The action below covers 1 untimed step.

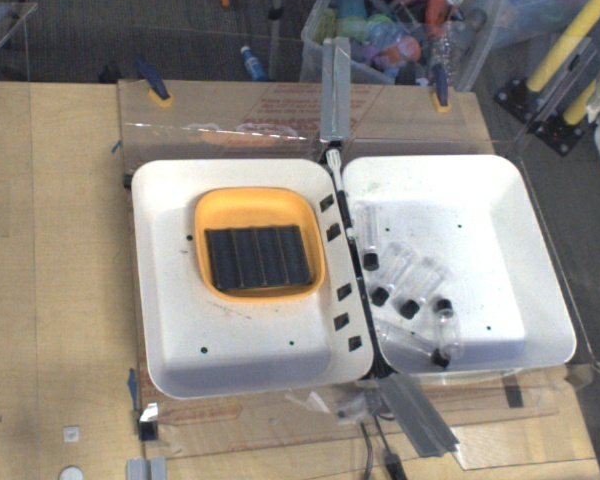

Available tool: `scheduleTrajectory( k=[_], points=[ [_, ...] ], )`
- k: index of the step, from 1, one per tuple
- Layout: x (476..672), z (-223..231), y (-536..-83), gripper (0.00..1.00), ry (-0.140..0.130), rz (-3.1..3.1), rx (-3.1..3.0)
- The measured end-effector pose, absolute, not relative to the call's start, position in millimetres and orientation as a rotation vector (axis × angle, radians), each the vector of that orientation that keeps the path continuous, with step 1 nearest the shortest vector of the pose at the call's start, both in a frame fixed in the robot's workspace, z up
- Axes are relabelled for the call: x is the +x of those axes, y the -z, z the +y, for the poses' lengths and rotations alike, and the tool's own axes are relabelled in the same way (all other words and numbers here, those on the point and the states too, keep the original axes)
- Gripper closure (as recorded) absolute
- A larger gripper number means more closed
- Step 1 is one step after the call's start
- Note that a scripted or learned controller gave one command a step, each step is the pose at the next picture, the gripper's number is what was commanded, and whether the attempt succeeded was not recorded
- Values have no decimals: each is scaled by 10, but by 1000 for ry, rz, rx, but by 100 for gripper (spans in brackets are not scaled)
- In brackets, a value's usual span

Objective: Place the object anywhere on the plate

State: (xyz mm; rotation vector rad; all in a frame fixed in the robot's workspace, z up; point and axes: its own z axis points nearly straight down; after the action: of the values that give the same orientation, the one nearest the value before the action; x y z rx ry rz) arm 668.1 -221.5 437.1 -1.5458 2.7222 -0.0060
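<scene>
An orange square plate [255, 206] lies in the left white bin [170, 338], a little above that bin's middle. A flat black ribbed object [258, 256] rests on the plate and covers most of its lower half. It lies level, with its long side running left to right. In the right white bin [500, 218], several small clear bottles with black caps [408, 306] lie loose along the left and lower part.
A raised seam with black tabs [340, 263] runs between the two bins. A clear tub of coloured toys [410, 18] stands behind the bench at the top. A grey metal bar [334, 88] rises at the back between the bins.
</scene>
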Motion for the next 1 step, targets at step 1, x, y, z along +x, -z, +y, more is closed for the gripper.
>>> scheduleTrajectory(
  k=[1],
  points=[
    [6681,-2213,-4367,100,6,2481,-1911]
  ],
)
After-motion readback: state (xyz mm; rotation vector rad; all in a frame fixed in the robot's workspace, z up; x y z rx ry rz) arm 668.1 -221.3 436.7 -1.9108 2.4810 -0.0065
